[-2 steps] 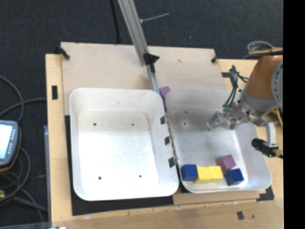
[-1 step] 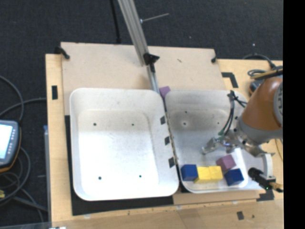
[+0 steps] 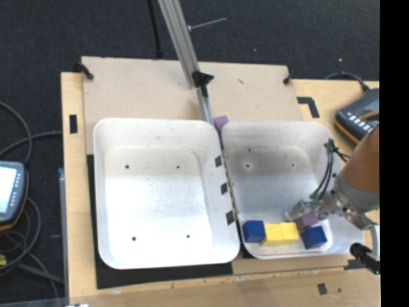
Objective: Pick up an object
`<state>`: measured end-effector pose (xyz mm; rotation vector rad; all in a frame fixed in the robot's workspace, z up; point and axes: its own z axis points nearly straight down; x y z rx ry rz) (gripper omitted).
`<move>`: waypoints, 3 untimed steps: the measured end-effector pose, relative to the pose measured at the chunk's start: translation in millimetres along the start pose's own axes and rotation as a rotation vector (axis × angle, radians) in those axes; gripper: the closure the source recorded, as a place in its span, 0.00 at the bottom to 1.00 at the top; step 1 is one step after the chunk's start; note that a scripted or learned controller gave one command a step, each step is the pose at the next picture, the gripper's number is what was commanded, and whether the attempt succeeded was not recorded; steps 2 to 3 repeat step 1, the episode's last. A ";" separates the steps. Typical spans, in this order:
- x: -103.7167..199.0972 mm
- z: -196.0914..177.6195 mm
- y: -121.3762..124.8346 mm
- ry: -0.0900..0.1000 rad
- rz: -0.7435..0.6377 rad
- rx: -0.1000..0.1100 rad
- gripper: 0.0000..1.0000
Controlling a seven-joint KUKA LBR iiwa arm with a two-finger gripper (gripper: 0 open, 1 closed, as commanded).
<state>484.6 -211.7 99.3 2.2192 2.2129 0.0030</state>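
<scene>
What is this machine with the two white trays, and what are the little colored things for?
It is a robot arm, grey with an orange part, reaching in from the right. The picture is taken by one camera fixed above the bench, looking down at a slant.

On the wooden bench sit two shallow white bins side by side. The left bin has small dark dots on its floor. In the right bin, near the front edge, lie toy blocks: a blue block, a yellow block beside it, and another blue block. A small purple block sits just under the arm's pincer.

The pincer is low over those blocks. It is too blurry to tell if it is gripping the purple one. Its job is to pick something up.

A silver pole stands behind the bins, with another purple piece at its foot.
</scene>
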 end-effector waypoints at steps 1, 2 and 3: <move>-0.3 -10.9 2.5 -0.002 0.003 -0.006 1.00; -0.3 -10.9 2.5 -0.002 0.003 -0.006 1.00; -0.3 -10.9 2.5 -0.002 0.003 -0.006 1.00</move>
